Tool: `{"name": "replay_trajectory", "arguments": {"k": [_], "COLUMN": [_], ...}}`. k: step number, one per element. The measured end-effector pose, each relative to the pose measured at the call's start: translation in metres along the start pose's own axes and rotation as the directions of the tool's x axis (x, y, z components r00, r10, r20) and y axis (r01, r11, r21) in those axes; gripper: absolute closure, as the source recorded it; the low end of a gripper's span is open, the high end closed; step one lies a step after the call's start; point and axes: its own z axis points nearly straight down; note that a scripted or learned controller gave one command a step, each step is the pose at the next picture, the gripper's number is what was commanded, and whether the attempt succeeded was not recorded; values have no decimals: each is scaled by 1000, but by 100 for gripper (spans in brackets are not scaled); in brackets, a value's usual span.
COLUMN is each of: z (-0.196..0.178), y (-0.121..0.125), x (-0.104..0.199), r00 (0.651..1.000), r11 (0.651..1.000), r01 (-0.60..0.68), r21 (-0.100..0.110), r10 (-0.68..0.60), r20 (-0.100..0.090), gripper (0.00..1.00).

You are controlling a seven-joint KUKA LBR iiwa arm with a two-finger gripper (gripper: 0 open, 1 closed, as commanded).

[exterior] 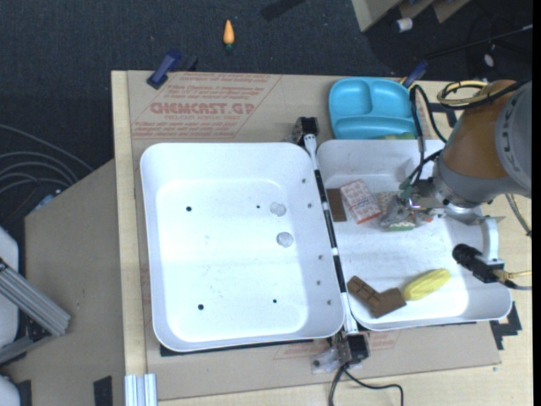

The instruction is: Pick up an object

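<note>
Red lettering reading "CHEMCAST GP" runs across the brown board (211, 100) behind the left bin (161, 227).

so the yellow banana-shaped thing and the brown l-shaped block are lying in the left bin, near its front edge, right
Not quite: the bin is wrong. The camera view shows the yellow banana-shaped thing and the brown L-shaped block lying in the right bin, near its front edge, side by side. The left bin holds two small round greyish pieces instead.
</note>
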Motion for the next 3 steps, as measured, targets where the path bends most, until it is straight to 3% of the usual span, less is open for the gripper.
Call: {"name": "replay_trajectory", "arguments": {"k": [1,2,3], "z": [-90,-148,-162], "y": [-58,-63,-39], "x": [75,146,164], "r00": [1000,1000,1000], "r11": [1000,1000,1000], "r01": [1,1,0], "r21": [2,1,1], "r10": [-1,-1,0], "r20": [-2,-1,0], "gripper": [100,100,100]}}
